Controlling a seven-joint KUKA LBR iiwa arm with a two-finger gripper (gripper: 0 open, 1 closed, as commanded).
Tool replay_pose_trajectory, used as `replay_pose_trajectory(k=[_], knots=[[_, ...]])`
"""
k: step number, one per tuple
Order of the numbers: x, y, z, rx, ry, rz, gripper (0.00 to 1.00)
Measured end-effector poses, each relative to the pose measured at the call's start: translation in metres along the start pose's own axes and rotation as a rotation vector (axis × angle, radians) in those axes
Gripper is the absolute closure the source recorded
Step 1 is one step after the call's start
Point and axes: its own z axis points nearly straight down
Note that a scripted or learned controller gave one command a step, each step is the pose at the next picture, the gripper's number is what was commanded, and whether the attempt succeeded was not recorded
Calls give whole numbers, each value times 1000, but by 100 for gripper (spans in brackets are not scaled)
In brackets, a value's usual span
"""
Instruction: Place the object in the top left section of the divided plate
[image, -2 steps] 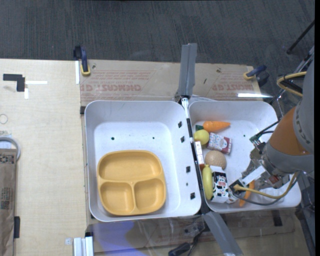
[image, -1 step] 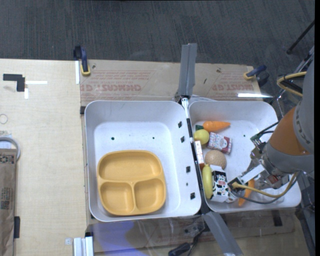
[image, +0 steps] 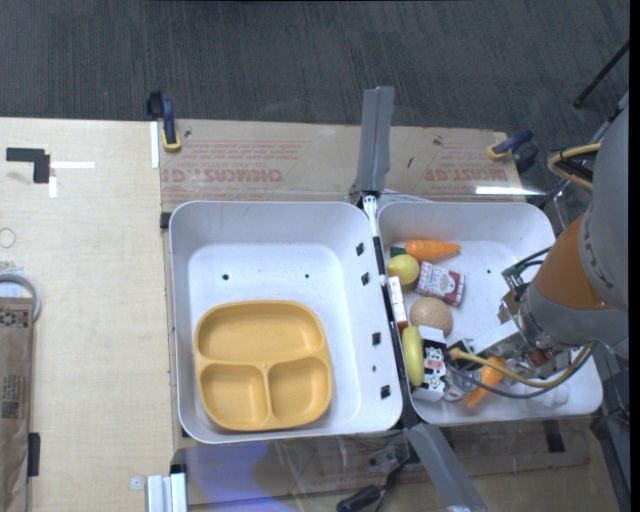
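A yellow divided plate (image: 263, 363) lies in the left bin (image: 190, 250), with one wide section at the far side and two smaller ones at the near side; nothing is in it. My gripper (image: 468, 368) is low in the near part of the right bin (image: 480, 222), among the objects there. A small orange piece (image: 482, 383) lies right at it, and a black-and-white carton (image: 433, 366) sits just to its left. Whether anything is held is hidden by cables and the wrist.
The right bin also holds a carrot (image: 432, 249), a lemon (image: 403, 268), a red-and-white packet (image: 440, 283), a tan rounded object (image: 431, 315) and a yellow banana-like piece (image: 412, 354). The orange-banded arm (image: 565, 275) covers the bin's right side. A grey divider (image: 376, 150) stands between the bins.
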Motion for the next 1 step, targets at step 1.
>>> replay_pose_trajectory(k=[1], knots=[[-2, 5, 0, 1, -1, 83, 100]])
